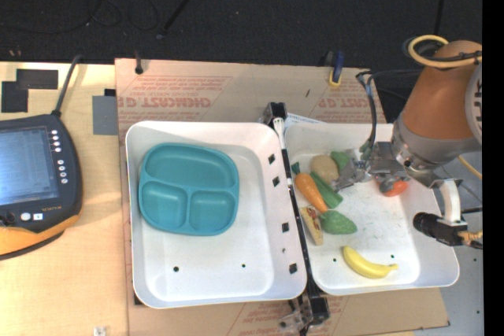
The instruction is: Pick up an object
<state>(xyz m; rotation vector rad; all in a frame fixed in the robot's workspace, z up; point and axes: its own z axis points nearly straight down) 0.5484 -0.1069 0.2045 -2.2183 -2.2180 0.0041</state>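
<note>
Gripper (350,175) low in right bin (429,279) beside carrot (309,190) & potato (324,166); finger state can't be told, nothing visibly lifted yet.

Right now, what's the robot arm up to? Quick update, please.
Gripper low in right bin, beside the carrot. Nothing seen held. Banana lies apart.

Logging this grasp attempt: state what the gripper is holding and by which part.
Cannot be told. The gripper sits low in the right bin beside the toy potato and carrot; no object shows in it.
</note>
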